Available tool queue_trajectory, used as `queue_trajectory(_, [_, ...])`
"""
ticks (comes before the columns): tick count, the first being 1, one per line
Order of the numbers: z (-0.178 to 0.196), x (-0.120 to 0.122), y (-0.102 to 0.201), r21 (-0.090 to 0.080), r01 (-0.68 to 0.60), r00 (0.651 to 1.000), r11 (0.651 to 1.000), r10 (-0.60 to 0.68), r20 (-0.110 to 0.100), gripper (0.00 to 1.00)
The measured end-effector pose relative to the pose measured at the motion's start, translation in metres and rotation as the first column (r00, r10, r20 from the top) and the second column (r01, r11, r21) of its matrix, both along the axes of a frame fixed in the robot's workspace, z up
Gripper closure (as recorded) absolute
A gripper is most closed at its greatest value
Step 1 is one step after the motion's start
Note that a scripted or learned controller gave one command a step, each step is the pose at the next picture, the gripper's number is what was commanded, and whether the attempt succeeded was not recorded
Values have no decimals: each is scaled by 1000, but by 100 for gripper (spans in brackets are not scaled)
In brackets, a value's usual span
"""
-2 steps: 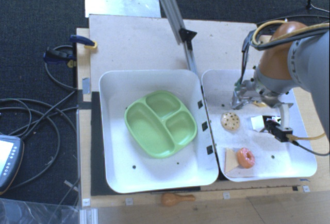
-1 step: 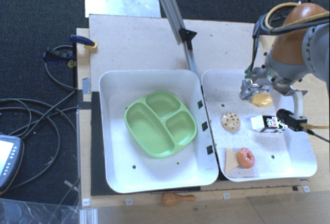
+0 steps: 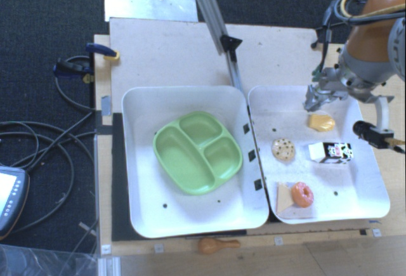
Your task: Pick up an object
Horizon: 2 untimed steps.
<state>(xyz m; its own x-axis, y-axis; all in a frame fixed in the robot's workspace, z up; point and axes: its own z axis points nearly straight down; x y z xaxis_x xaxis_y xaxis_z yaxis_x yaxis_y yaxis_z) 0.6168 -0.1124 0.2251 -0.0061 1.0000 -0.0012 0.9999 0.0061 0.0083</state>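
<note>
The right bin (image 3: pixel 368 195) holds several small items: a yellow lump (image 3: pixel 321 122) at the back, a speckled cookie (image 3: pixel 283 149), a white and black carton (image 3: pixel 331 152), an orange doughnut (image 3: pixel 302 194) and a tan wedge (image 3: pixel 283 198) beside it. My gripper (image 3: pixel 314 101) hangs over the back of this bin, just above and left of the yellow lump. Nothing can be seen held in it.
The left bin (image 3: pixel 143 205) holds a green divided plate (image 3: pixel 198 151). A slanted metal pole (image 3: pixel 212 8) crosses the bench down to the strip between the bins. A tan object (image 3: pixel 217 244) lies on the bench in front of the bins. Cables (image 3: pixel 38 141) lie left of the bench.
</note>
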Motion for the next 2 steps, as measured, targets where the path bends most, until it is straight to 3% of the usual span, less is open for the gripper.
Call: queue_trajectory(2, [-7,-47,108,4,-4,1000,1000,5,-9,100])
